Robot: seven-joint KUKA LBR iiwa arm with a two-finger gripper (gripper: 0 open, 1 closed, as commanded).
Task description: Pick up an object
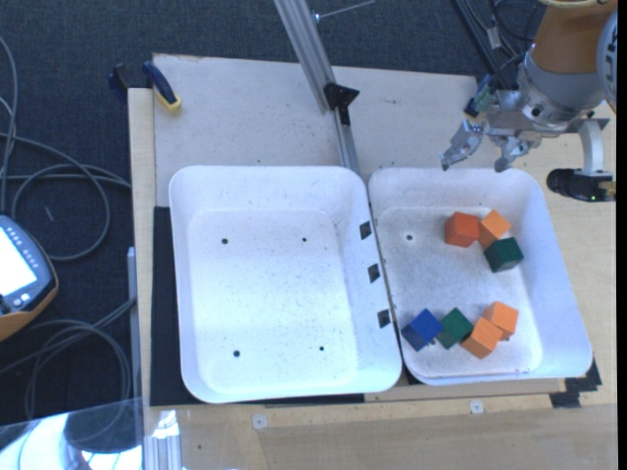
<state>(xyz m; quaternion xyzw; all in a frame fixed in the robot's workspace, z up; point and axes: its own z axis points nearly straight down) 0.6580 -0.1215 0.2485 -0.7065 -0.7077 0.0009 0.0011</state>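
The right bin (549,292) holds several small blocks. Near its back sit a red-orange block (461,229), an orange block (495,226) and a dark green block (505,254), touching one another. At its front lie a blue block (423,328), a green block (455,326) and two orange blocks (482,337) (502,316). My gripper (478,157) hangs above the bin's back rim, open, with nothing between its fingers. It is behind the red-orange block and well clear of it.
The left bin (265,282) stands beside the right one. A slanted metal rail (313,57) crosses the board behind the bins. Cables lie on the dark floor at left, and a yellow-and-blue clamp (162,84) sits at the board's back left corner.
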